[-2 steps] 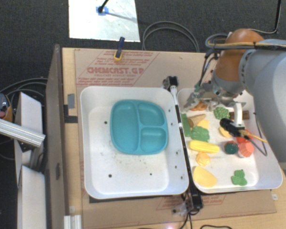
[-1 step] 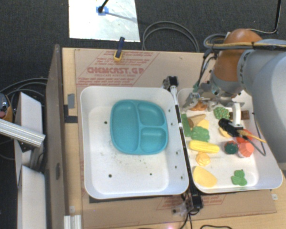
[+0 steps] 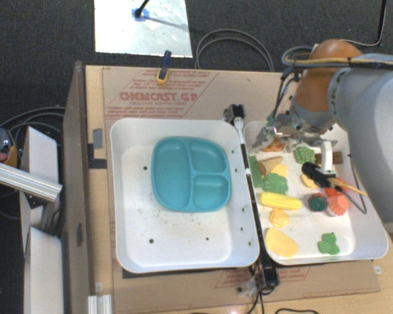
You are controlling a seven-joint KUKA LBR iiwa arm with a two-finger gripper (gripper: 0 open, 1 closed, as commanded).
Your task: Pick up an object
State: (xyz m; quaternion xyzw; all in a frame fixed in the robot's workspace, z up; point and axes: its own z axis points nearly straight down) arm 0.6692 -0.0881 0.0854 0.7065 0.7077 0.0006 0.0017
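The right bin (image 3: 370, 241) holds several toy foods. Among them are a yellow corn-like piece (image 3: 280, 201), a leafy green piece (image 3: 274, 184), a brown cone (image 3: 264, 168), a yellow wedge (image 3: 281, 244), a small green figure (image 3: 327, 243), a dark green ball (image 3: 316, 203) and a salmon-red piece (image 3: 338, 204). My gripper (image 3: 270, 136) hangs low over the bin's far left corner, just above an orange-brown piece (image 3: 272, 148). A bumpy green piece (image 3: 304, 154) lies to the gripper's right. Nothing can be seen held.
The left bin (image 3: 134, 241) carries a teal divided plate (image 3: 190, 174) near its middle. A black divider rail (image 3: 247, 175) runs between the bins. The grey arm (image 3: 373, 103) covers the right bin's far right corner.
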